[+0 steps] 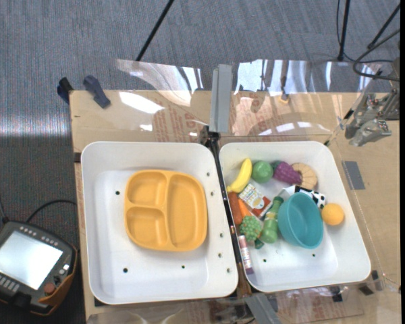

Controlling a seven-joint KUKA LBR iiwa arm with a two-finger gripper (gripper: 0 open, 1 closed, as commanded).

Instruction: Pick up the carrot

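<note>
The carrot [236, 210] is a short orange piece lying near the left wall of the right bin [351, 262]. It sits just below the banana [241, 175] and beside a small juice carton [254, 199], with the broccoli [250, 227] at its lower end. My gripper [362, 131] hangs at the far right, beyond the right bin's back right corner and well away from the carrot. It is small and blurred against the bench.
The right bin also holds a green fruit [262, 171], purple grapes [288, 173], a cookie [306, 175], a teal bowl [301, 220], an orange fruit [333, 214], a green bottle [271, 225] and a marker [246, 252]. A yellow divided plate [166, 210] lies in the left bin [101, 262].
</note>
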